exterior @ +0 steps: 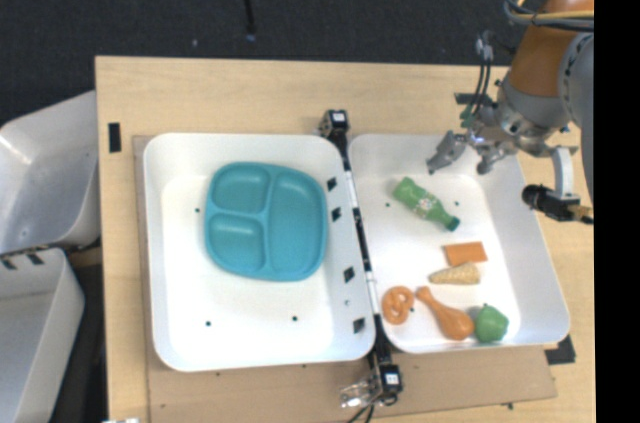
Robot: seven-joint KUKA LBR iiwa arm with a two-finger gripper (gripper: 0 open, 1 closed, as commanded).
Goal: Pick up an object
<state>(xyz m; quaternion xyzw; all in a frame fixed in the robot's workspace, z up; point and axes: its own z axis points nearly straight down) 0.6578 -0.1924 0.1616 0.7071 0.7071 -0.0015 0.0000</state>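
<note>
My gripper (464, 157) hangs over the far right corner of the right bin (520, 241), fingers spread open with nothing between them. A green bottle (424, 203) lies tilted in the bin just below and left of the gripper. Nearer the front lie an orange wedge (465, 253), a tan piece (455, 276), an orange pretzel-like ring (397, 303), an orange drumstick shape (446, 313) and a green pepper (489, 323).
The left bin (180, 311) holds a teal divided plate (267, 219). A black-clipped divider (352, 231) runs between the bins. A white container (40, 181) stands off the bench at the left.
</note>
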